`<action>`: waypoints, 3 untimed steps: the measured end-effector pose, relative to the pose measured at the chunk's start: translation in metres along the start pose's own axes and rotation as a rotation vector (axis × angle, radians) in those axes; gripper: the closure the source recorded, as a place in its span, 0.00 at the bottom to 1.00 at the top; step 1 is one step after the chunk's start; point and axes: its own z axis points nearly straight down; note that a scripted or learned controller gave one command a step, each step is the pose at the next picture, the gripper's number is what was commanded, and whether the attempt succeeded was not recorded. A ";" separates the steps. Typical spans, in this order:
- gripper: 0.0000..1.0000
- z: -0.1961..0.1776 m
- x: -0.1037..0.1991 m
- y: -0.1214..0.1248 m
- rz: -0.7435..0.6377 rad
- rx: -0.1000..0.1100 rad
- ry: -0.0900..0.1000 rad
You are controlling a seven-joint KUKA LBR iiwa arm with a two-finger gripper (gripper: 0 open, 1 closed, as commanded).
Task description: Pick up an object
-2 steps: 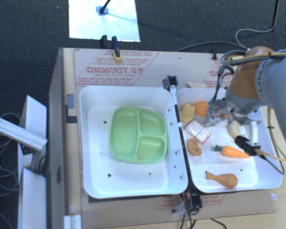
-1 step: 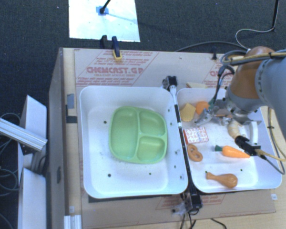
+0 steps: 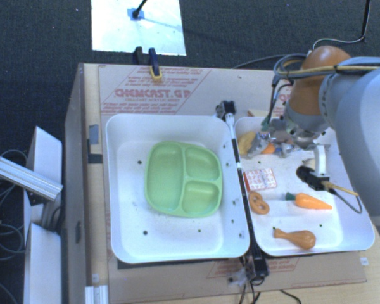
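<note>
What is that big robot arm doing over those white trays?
The robot arm reaches in from the right, and its tool is down at the far end of the right bin, near a yellow toy. That bin also has an orange carrot, a pretzel, a small card and a tan gourd. The left bin holds a green divided plate. Nothing looks picked up yet.

Right bin crowded with toys; green tray fills left bin.
</note>
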 end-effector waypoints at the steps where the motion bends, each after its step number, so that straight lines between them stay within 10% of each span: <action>1: 0.00 0.002 -0.004 0.007 0.002 0.025 0.007; 3: 0.00 0.002 -0.001 0.007 0.004 0.023 -0.002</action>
